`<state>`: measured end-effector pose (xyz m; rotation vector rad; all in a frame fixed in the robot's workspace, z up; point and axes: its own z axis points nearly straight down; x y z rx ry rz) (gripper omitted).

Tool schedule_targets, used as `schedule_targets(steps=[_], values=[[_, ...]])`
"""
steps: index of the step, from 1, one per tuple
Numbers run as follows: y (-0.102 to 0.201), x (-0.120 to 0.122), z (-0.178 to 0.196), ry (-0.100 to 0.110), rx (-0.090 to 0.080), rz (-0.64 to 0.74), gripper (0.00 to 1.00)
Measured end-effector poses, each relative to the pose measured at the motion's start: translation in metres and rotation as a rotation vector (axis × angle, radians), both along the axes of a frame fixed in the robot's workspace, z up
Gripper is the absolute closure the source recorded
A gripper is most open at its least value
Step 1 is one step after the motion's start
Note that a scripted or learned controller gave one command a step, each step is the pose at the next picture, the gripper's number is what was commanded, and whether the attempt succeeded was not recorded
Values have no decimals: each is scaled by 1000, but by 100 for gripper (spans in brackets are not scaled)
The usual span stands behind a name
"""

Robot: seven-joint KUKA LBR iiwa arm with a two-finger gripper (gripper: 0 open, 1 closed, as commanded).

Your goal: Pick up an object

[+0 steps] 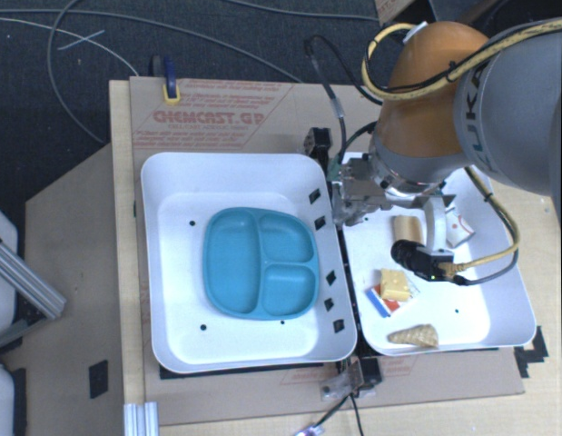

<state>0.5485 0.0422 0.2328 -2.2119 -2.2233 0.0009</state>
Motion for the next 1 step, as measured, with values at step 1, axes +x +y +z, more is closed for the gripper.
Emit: schedule_targets(steps=[1], values=[[43, -30, -1, 1, 0, 0, 100]])
